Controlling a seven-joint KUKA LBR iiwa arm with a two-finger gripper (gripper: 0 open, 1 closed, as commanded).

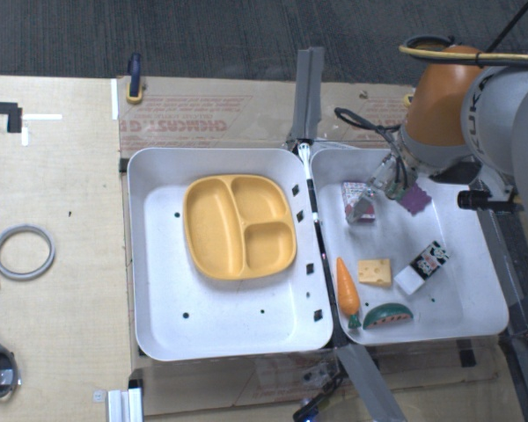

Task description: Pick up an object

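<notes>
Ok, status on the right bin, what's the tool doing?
Tool low over right bin, far end, grip state unclear. Purple piece and small packet beside it. Carrot, cheese, watermelon slice untouched near front.

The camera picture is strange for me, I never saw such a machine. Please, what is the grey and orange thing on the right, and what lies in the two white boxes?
You look down at a slant on a bench. The grey and orange thing is a robot arm; its gripper hangs low over the right bin.

The left bin holds a yellow divided plate. The right bin holds a toy carrot, a cheese wedge, a watermelon slice, a black-and-white box, a purple piece and a small packet.

Whether the gripper holds anything cannot be told.
</notes>
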